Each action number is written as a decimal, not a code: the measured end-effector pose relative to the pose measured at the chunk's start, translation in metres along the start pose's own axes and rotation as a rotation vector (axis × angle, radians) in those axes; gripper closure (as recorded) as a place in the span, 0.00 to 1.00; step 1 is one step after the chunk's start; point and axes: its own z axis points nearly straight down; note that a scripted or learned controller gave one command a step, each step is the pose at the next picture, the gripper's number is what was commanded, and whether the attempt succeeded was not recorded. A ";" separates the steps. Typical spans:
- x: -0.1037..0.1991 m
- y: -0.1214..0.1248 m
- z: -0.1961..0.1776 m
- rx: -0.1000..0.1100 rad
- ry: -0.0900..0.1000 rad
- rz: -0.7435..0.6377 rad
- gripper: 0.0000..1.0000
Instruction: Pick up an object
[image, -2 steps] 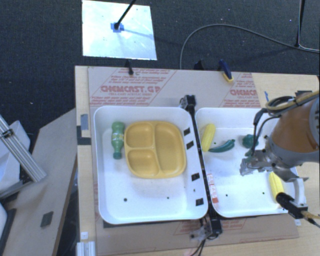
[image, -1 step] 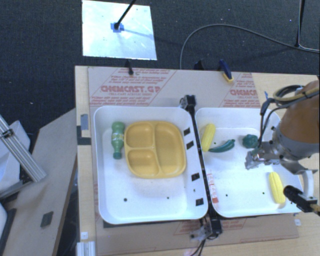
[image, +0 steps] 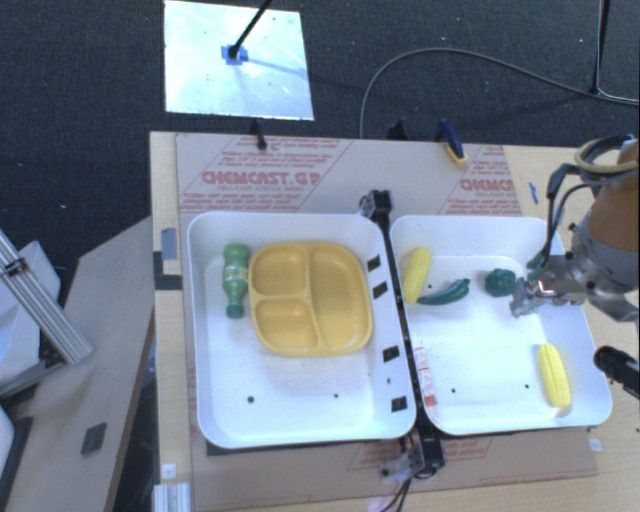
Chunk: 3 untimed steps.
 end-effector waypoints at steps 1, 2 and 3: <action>0.052 0.023 -0.008 0.004 0.004 -0.006 1.00; 0.111 0.046 -0.010 0.005 0.005 -0.006 1.00; 0.162 0.062 0.006 0.006 0.004 -0.006 1.00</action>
